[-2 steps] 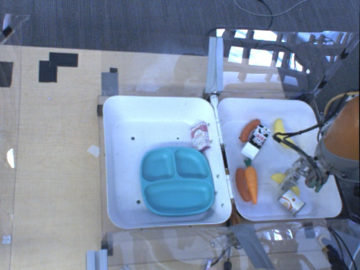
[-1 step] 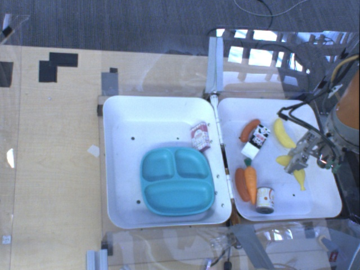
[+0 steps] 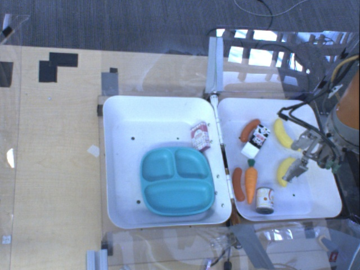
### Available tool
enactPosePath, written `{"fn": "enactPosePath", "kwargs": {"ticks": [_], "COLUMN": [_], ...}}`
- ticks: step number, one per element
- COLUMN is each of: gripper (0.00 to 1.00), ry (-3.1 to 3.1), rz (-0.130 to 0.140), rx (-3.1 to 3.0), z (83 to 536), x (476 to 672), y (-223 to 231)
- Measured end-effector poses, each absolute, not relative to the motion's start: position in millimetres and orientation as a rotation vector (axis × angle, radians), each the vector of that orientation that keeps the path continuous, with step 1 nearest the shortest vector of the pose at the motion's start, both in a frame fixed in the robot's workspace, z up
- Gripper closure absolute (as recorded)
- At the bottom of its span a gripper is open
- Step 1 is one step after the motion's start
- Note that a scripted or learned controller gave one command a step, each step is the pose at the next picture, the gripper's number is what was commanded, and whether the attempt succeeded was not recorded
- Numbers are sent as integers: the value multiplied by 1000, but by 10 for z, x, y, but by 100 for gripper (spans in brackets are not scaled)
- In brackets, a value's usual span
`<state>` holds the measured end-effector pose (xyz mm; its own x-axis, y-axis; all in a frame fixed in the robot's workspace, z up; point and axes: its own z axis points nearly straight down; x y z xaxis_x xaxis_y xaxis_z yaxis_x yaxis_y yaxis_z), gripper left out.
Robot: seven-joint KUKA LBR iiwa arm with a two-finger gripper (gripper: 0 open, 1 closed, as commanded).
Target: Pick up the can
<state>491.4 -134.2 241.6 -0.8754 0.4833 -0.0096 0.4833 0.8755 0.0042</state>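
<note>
The can (image 3: pixel 264 200) is small and pale with a dark top, and it stands near the front edge of the right bin (image 3: pixel 326 207). My gripper (image 3: pixel 294 172) hangs over the right side of that bin, close to a yellow banana (image 3: pixel 284 169) and a little up and right of the can. Its two fingers stand slightly apart with nothing between them.
The right bin also holds a carrot (image 3: pixel 251 183), two sausages (image 3: pixel 238 183) (image 3: pixel 250 129), a second banana (image 3: pixel 282 134) and a black-and-white carton (image 3: pixel 255 140). In the left bin (image 3: pixel 121 151) lie a blue divided plate (image 3: pixel 176 180) and a red packet (image 3: pixel 200 136).
</note>
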Motion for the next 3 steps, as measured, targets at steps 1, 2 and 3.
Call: {"fn": "enactPosePath", "kwargs": {"ticks": [1,2,3], "gripper": [0,0,0], "ry": [3079,3078,3041], "rz": [3,1,3], "rx": [603,583,731], "z": [1244,910,890], "x": [4885,4899,5317], "y": [-1068,-1587,-2040]}}
